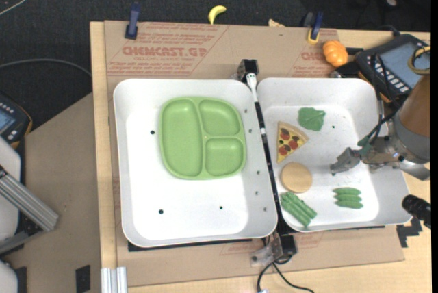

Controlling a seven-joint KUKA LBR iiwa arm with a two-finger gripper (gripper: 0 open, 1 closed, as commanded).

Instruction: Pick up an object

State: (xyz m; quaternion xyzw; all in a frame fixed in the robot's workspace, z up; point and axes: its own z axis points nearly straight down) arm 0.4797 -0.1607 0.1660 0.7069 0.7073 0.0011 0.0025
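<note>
Nearest the camera, a bundle of green beans (298, 208) is lying by the front rim of the right bin (356, 90), below the pizza slice (290, 139) and slightly right of it. A cluster of green pea pods (348, 198) is sitting further right of the pizza slice, level with the beans. A round tan biscuit (297, 178) is resting between the beans and the pizza slice, just beside the slice's point.

The gripper (341, 164) is hanging over bare bin floor to the right of the pizza slice and a little nearer the camera, well apart from it. It is above the pea pods in the view and nothing is showing in its grasp. Whether the pincer is standing wide or narrow cannot be told from this angle. The grey arm (415, 122) is reaching in from the right of the pizza slice.

The pizza slice itself is lying flat near the right bin's left wall, point toward the camera. A leafy green piece (311, 118) is sitting just beyond it, to its upper right.

Left of the pizza slice, across the seam between the bins, a green divided plate (203, 138) is lying in the left bin (137, 168).

Far beyond the pizza slice, an orange toy (335, 52) is sitting on the brown board (171, 52), and a yellow banana (217, 12) is lying at the board's far edge.
</note>
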